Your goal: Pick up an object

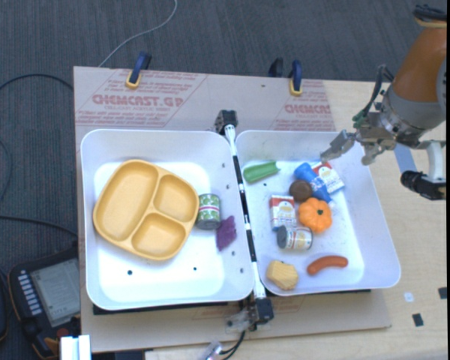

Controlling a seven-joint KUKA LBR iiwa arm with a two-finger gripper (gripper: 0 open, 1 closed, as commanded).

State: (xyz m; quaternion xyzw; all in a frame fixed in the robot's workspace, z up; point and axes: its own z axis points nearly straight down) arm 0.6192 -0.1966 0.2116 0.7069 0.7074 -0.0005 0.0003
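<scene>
Plainly, round orange pumpkin [315, 215], ribbed.

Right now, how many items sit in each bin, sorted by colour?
Left bin:
Yellow: 1, divided plate
Green: 1, can
Purple: 1, piece
Right bin:
Green: 1
Orange: 1, pumpkin
Red: 1, sausage
Yellow: 1
Brown: 1
Mixed packaging: 3
Total: 11

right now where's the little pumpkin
In the right bin, near its middle: the pumpkin sits beside the red-and-white carton, just above the small jar.
</scene>
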